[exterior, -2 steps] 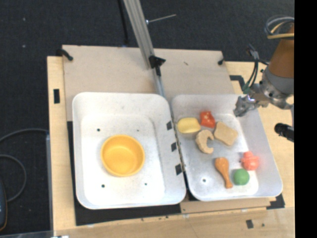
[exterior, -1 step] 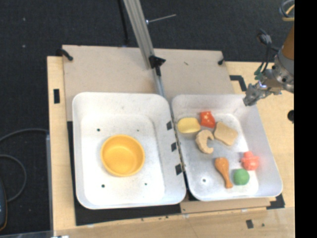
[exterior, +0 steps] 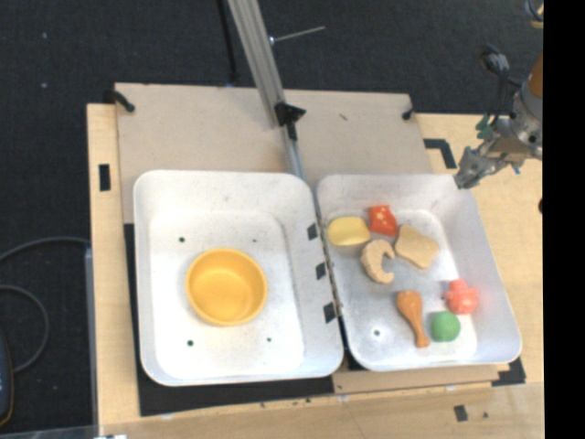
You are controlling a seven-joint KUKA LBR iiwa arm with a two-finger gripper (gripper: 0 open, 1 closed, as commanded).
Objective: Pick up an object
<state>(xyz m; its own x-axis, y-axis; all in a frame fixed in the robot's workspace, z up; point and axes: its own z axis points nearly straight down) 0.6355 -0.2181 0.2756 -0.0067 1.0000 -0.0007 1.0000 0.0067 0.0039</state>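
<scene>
The gripper (exterior: 468, 174) hangs just past the far right corner of the right bin (exterior: 489, 245), pinching nothing; I cannot tell how its jaws stand. That bin holds toy foods, among them a chicken drumstick (exterior: 412, 316) and a green ball (exterior: 445, 326) near the front. A yellow bowl (exterior: 227, 286) sits in the left bin (exterior: 160, 245).

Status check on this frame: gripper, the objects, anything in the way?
Gripper above right bin's far right corner, nothing seen between fingers. Toy foods loose in bin, drumstick untouched. Path looks clear.
</scene>
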